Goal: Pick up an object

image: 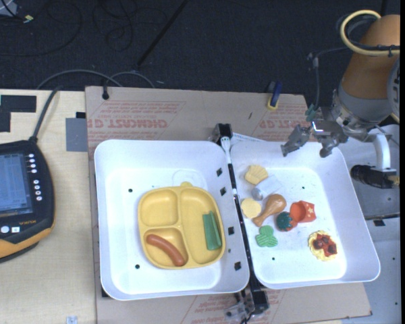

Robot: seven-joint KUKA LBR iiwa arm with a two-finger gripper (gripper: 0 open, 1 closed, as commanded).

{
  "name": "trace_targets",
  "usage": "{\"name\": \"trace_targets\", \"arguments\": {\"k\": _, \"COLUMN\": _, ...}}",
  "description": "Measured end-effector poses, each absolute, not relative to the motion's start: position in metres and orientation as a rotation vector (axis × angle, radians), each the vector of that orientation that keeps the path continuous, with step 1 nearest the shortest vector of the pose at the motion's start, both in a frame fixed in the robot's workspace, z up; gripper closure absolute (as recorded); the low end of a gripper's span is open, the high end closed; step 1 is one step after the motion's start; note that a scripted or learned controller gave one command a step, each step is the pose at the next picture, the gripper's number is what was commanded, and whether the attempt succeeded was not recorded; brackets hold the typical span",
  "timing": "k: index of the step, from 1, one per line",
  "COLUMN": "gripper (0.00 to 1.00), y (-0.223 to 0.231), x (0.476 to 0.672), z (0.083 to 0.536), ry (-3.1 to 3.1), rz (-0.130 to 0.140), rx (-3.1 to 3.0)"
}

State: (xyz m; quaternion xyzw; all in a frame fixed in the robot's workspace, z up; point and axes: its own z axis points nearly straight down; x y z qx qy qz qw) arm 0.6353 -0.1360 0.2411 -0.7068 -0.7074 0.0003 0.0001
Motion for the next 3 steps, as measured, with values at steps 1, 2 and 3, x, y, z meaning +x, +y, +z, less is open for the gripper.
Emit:
{"name": "trace_targets", "arguments": {"k": 1, "gripper": 0.00, "y": -0.100, "x": 0.566, "z": 0.082, "ry": -2.211, "rz": 0.004, "rx": -2.220}}
{"name": "trace_targets", "arguments": {"k": 2, "gripper": 1.00, "y": -0.105, "x": 0.569, "z": 0.099, "ry": -2.209, "rz": 0.001, "rx": -2.230}}
{"name": "trace_targets", "arguments": {"k": 3, "gripper": 1.00, "y": -0.028, "x": 0.600, "z": 0.193, "ry": -2.232, "rz": -0.010, "rx": -2.215}}
